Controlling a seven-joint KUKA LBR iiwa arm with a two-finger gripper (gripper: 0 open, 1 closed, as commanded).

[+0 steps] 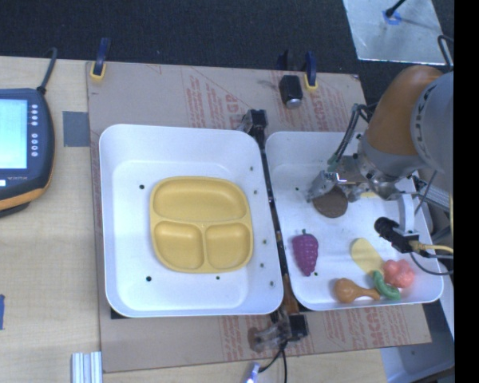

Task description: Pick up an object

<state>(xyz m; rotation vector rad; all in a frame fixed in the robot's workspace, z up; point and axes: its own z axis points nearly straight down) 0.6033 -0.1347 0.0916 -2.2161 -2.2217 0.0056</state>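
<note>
Here the gripper [329, 188] is low in the right bin [291, 278], directly over a brown rounded object [330, 206] that lies just beneath and touching, or nearly touching, the fingertips. The wrist and the orange band of the arm [399, 110] hide much of the fingers, so I cannot tell how the jaws stand, nor whether the brown object is between them or merely under them. By my judgement the step in hand is the descent or the closing on this piece, with the lift not yet done, since it appears to rest on the bin floor. Of the other pieces, a purple fruit [305, 252] lies below and a little left of the jaws, well apart. A pale yellow piece [366, 254] lies below and to the right of them. Further down that side, near the bin's lower edge, are an orange drumstick-shaped piece [353, 291], a green piece [385, 287] and a pink piece [399, 273], clustered together. Far to the left of the jaws, the left bin [120, 294] holds a yellow divided tray [201, 223]. The next move calls for a firm close around the brown object and a straight rise. Being low and rounded, it could slip out sideways.
</note>
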